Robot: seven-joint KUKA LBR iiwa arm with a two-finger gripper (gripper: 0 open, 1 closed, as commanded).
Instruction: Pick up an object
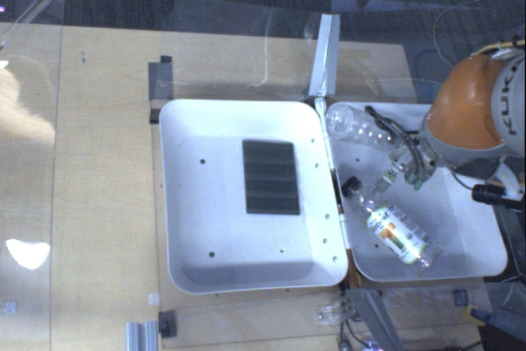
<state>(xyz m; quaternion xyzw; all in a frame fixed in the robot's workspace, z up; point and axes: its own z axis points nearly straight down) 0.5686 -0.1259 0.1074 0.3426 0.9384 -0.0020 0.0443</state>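
Note:
In the right bin [485,251] a clear plastic bottle with a green and orange label [399,234] lies on its side, its black cap [352,187] pointing up-left. A second clear bottle [355,124], without a label, lies along the bin's far left corner. A dark ribbed rectangular block [270,177] lies flat in the middle of the left bin [189,259]. My gripper [407,168] hangs under the orange band [464,107], low over the right bin, between the two bottles and just above-right of the labelled one's neck.
A grey divider rail [323,66] stands between the bins at the far side. Clear acrylic panels ring the bench. Cables [386,127] trail from the wrist over the far bottle. Clamps and brackets sit at the bins' near edge [362,316].

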